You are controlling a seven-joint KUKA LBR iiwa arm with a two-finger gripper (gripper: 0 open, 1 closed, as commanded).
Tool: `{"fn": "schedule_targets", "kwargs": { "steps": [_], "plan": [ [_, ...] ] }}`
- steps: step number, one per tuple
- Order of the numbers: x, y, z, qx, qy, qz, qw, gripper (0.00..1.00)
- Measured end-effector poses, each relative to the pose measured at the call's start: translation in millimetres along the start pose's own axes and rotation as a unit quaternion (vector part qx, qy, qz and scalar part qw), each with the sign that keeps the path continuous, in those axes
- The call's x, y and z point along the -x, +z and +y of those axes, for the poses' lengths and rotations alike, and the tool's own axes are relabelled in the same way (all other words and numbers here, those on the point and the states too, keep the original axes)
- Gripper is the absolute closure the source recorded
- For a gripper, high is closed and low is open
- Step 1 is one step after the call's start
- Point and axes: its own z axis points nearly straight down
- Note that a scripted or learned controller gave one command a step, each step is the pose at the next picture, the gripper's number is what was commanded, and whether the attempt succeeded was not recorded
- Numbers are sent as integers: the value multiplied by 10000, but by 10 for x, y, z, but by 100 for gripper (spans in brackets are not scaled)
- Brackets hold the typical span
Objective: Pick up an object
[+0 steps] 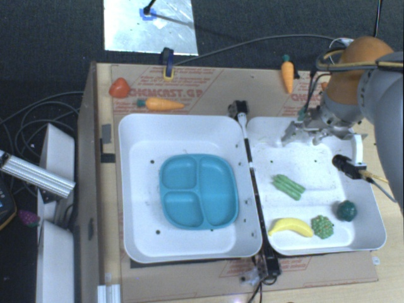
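Camera view: gripper (305, 133) poised over the far end of the right bin (372, 232), nothing picked yet.

Its two fingers look spread fairly wide and hold nothing, hanging above bare white floor at the bin's back edge. The step in hand seems to be the approach, before any grasp. The candidates lie nearer the front: a green ridged piece (288, 186) closest, then a yellow banana (291, 227), a green bumpy ball (322, 226) just beside it, and a dark teal ball (345, 210) by the right wall. The next move calls for travelling forward over one of them and descending with fingers straddling it. A blue divided plate (198, 191) sits in the left bin (136, 232); carrots (163, 104) rest on the worktop (208, 81).
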Motion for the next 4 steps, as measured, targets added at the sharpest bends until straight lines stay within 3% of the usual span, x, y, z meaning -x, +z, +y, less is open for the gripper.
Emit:
{"fn": "schedule_targets", "kwargs": {
  "steps": [1, 2, 3, 4],
  "plan": [
    [-369, -303, -638, -16, 28, 8, 10000, 0],
    [-582, 116, -962, -28, 34, 11, 10000, 0],
    [-580, 8, -952, -16, 28, 10, 10000, 100],
    [-580, 9, -953, -17, 26, 11, 10000, 0]
  ]
}}
